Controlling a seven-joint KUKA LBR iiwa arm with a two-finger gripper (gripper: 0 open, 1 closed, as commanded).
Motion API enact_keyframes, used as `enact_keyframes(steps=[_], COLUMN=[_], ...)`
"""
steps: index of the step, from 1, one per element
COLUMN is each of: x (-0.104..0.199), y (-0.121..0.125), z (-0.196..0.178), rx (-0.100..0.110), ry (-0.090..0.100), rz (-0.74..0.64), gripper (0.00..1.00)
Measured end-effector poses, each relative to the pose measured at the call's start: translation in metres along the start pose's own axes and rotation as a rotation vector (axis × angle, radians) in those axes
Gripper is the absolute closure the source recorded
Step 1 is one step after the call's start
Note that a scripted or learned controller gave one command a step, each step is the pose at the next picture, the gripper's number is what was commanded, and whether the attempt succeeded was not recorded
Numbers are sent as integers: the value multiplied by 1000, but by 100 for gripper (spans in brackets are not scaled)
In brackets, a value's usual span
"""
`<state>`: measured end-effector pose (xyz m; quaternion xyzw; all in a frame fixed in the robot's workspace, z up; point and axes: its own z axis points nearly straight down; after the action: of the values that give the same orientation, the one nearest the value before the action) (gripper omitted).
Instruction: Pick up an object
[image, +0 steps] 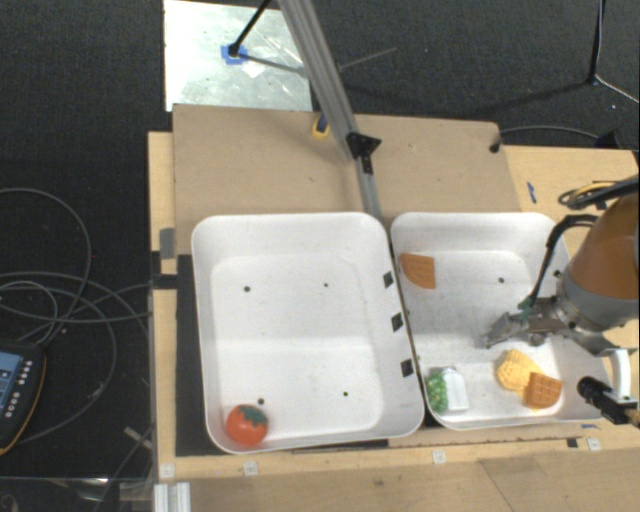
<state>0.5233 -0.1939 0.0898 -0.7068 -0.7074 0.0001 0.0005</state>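
From my remote seat I see the wooden bench (430, 160) standing on dark carpet (80, 100), with black cables (50, 300) looping left of the bench, a handheld pendant (15, 385) beyond them, and a shiny floor plate (215, 60) behind the bench.

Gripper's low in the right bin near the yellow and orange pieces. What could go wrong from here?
1. The yellow piece and the orange waffle touch, so a closing gripper may catch both or shove one aside.
2. Both sit near the right bin front wall; a push could jam them against it.
3. The gripper sits just above and left of the yellow piece, so a straight descent may land off-centre and miss.
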Motion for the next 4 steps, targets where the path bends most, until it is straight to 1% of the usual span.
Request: enact_keyframes(steps=[1,2,4], x=[-1,-12,-14], y=[1,0,5], z=[-12,-66,-147], rx=[-5,-7,-7], ry=[-1,-4,-3], rz=[0,1,-5], gripper=[100,100,100])
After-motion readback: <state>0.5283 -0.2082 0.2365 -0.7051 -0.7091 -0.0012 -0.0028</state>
